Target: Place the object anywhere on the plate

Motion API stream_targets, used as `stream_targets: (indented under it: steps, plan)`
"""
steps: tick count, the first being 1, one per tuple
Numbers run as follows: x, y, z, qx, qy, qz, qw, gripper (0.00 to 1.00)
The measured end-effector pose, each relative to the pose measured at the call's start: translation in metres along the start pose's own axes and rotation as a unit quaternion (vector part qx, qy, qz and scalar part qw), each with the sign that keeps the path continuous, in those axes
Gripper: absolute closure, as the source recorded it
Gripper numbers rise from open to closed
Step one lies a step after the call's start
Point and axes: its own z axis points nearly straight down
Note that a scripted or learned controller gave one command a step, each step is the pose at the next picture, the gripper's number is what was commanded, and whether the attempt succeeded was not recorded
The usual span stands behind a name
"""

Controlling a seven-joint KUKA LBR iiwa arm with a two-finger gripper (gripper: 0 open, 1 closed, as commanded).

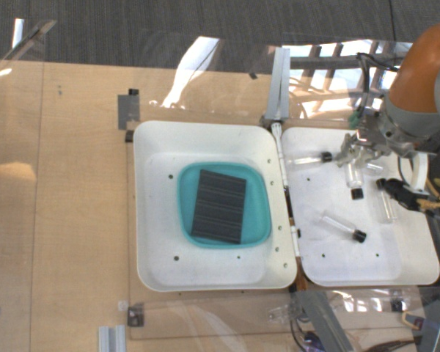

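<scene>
1. The gripper (363,152) hangs low over the far part of the right bin (425,270), toward the counter's right edge. I cannot tell whether it is wide or narrow, because glare and clear plastic clutter that spot. Nothing shows plainly held in it.
2. The left bin (154,196) sits mid-counter and carries the teal plate (187,189). The dark ribbed block (220,206) lies flat on the plate, inside its rim and turned slightly askew. On that showing, the task looks done.
3. The main risk here is a needless second try. A fresh grasp at the block could drag it, or the plate under it, out of place.
4. The block covers much of the plate's floor and its corners lie near the raised rim. A sideways nudge could prop one edge up on that rim.
5. The two bins touch along their inner walls. An arm crossing low between them could clip that ridge and jolt both bins.
6. Clear tubes with black caps lie loose in the right bin. One short tube (354,178) lies just beside the gripper, and a longer tube (341,226) lies nearer the counter's front edge.
7. The tubes are round and see-through, so they would likely roll away from a closing gripper or slip out of it.
8. If a tube were carried over, it would likely land on the block and roll off.
</scene>
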Motion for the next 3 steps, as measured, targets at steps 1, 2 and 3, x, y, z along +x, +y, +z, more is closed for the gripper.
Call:
stream_targets:
  steps: [1, 2, 3]
  plan:
    - [0.000, 0.000, 0.000, 0.000, 0.000, 0.000, 1.0000, 0.00]
    - [-0.025, -0.011, -0.093, -0.002, 0.000, 0.039, 0.9992, 0.00]
    - [-0.001, -0.016, -0.223, -0.003, 0.000, 0.082, 0.9966, 0.00]
